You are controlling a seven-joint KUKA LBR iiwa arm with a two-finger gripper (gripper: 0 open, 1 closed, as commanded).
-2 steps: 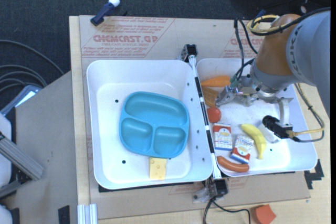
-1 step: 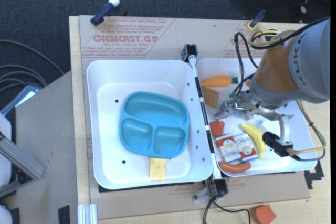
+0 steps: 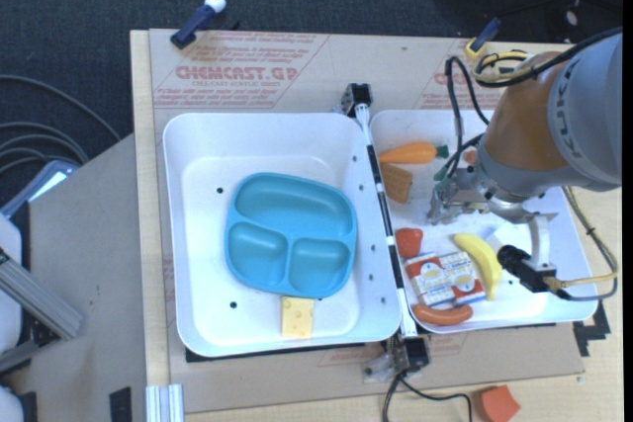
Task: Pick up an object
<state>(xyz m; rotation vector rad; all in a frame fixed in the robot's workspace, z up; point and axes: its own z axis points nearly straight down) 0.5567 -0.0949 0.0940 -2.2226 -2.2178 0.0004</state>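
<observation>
You get bright, even overhead light; the white bins (image 3: 188,212) glare softly, shadows stay faint, and the frame's dark upper left looks slightly soft.

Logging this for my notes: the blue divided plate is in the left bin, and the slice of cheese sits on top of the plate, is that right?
Not quite. The camera view shows the cheese slice on the left bin floor beside the blue divided plate, at its near edge, not on top.

Two white bins (image 3: 188,212) looked like smooth, slightly glossy plastic, on a matt bench (image 3: 247,74) of printed brown board. The blue divided plate (image 3: 291,234) in the left bin was smooth matt plastic. The arm (image 3: 564,124) above the right bin had a satin grey shell and a matt orange band
</observation>
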